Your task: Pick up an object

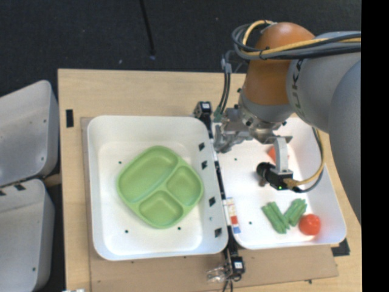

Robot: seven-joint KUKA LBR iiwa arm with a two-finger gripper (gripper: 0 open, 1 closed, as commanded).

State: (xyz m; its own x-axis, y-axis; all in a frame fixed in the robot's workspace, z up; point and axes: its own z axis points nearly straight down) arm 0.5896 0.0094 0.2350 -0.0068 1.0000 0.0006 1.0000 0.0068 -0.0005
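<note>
My gripper [226, 140] hangs over the near-left part of the right bin [249, 236], close to the wall shared with the left bin. The orange wrist band sits above it and hides much of the bin's far half. Two green pod-shaped pieces [283, 215] lie crossed in the right bin's front area. A red-orange ball [310, 224] rests just right of them, touching the pods' right tip. A small orange thing [271, 153] peeks out from behind the wrist bracket, mostly hidden. Nothing shows between the fingers.
A light green divided plate [160, 186] with three compartments lies in the middle of the left bin [103, 236]. The bins share a central rim with black clips [214, 181]. The wooden bench [76, 96] surrounds both bins.
</note>
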